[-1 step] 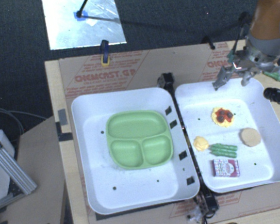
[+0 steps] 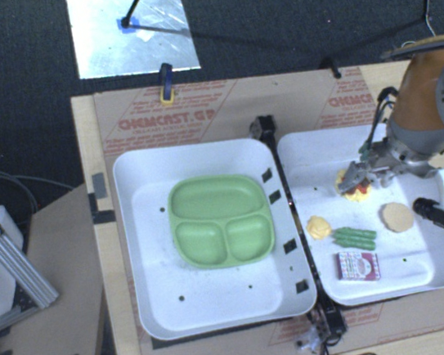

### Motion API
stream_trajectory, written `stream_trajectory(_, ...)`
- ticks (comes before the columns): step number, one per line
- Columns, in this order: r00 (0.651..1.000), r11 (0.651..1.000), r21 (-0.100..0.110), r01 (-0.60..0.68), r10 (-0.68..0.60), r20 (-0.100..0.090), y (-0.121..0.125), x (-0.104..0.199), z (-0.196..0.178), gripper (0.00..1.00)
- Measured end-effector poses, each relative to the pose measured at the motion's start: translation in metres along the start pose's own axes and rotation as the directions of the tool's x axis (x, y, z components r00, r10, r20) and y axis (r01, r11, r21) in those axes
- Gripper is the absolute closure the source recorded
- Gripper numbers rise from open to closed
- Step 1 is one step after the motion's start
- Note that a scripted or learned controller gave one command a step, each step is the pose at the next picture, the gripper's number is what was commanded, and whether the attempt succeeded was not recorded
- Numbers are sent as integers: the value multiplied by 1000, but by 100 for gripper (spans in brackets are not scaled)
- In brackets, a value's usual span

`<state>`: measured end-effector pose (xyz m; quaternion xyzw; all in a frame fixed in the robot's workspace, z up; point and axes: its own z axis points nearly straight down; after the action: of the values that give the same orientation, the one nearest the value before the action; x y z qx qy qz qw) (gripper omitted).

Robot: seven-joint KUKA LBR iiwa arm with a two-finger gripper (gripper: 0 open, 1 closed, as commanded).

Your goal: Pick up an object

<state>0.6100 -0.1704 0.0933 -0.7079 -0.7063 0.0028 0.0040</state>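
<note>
Two bins side by side on the table (image 2: 110,255). Left bin (image 2: 154,307): divided plate (image 2: 220,221) in the middle. Right bin (image 2: 442,264): small toy (image 2: 354,186) at the back, lumpy piece (image 2: 319,227) left, pod (image 2: 354,236) just beside it, round piece (image 2: 396,217) right, box (image 2: 357,265) in front.

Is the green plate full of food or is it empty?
Empty. The green plate lies flat in the left bin, and all three of its sections show bare green.

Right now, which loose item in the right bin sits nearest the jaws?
The yellow-and-red toy, right at the gripper. The yellow lump, green beans, tan disc and red box lie farther off.
</note>
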Motion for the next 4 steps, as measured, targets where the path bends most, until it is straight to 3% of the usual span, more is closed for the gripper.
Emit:
stream_trajectory(1,1000,1000,-18,8,-8,4,62,0,7,0)
stream_trajectory(2,1000,1000,-10,-1,1,3,21,-39,8,0)
stream_trajectory(3,1000,1000,-7,2,-2,1,-30,-24,9,0)
stream_trajectory(4,1000,1000,-10,8,-8,1,62,-35,6,0)
